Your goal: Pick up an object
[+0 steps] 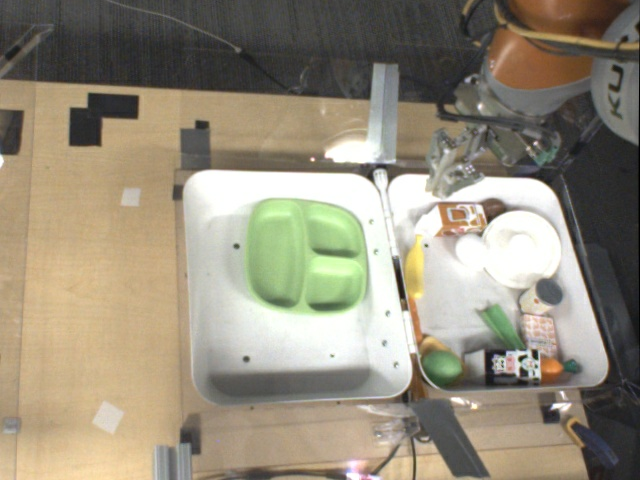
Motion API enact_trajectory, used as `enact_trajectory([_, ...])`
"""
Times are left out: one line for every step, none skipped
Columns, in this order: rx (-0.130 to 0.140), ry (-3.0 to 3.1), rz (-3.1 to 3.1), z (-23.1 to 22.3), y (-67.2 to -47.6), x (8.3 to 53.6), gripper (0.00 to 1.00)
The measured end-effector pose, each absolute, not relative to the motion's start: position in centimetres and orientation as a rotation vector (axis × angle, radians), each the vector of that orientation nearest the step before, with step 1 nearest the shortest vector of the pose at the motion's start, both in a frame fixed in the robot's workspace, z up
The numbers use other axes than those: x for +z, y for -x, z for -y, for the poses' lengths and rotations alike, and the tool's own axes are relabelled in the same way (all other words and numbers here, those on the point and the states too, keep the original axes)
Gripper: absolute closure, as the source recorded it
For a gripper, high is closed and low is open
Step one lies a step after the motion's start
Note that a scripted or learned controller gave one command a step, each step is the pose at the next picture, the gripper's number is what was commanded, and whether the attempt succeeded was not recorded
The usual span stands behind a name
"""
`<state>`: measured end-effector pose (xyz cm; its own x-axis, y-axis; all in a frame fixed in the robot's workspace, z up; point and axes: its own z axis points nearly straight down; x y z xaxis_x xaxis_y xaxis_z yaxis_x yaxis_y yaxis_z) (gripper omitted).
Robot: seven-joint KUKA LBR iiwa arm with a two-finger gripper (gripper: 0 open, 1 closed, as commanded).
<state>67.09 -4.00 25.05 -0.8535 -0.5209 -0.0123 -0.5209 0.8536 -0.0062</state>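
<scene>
Arm: grey KUKA arm point(545, 28) with the orange band comes in at the top right, wrist pointing down.
Tool: the tool point(452, 173) hangs over the far rim of the right bin point(592, 298), roughly above its far-left corner. Honestly can't tell its state, the metal bits blur together from up here, and I see nothing clearly between them.
Just below the tool: a small brown and white carton point(462, 218) lying flat, about the closest thing to it.
Below and right of the tool: a white plate point(522, 247), with a little round grey piece point(548, 292) past its near edge.
Below and slightly left: a yellow banana point(413, 268) along the bin's left wall.
Far from the tool, at the near wall: green round fruit point(443, 367), a green stick-like item point(499, 325), a dark box point(512, 365), an orange carrot-looking thing point(552, 370).
Well to the tool's left: the left bin point(215, 348) holding a green divided tray point(305, 253).
Worktop: light wood worktop point(90, 298) under both bins.
</scene>
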Motion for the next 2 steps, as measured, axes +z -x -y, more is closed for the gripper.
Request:
enact_trajectory([-0.009,1.013,-2.961,11.0,-67.0,26.0,1.00])
enact_trajectory([-0.008,1.393,-2.803,13.4,-67.1,27.7,1.00])
